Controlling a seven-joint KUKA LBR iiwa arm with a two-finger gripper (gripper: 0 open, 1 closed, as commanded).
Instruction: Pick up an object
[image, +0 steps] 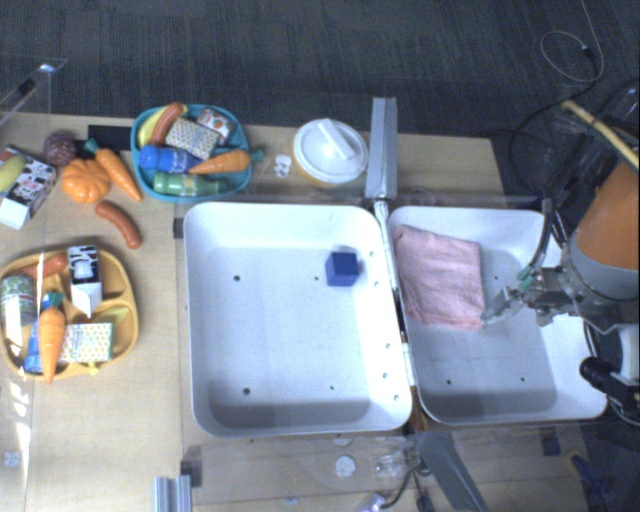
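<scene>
Item: pincer, set low in the right bin, at the right edge of the pink cloth; whether that edge is touched cannot be told. Its state, open or closed, cannot be told, since it is small and blurred.

Item: pink cloth, folded, laid flat in the upper left of the right bin, against the left wall.

Item: blue cube, placed alone in the left bin, toward its upper right, well apart from the pincer.

Progress: no object is seen lifted; the pick is judged not yet done. The cloth is judged the likelier target.

Obscured: the arm is cut off at the right. Toy food in the dishes on the desk is partly overlapped.
</scene>
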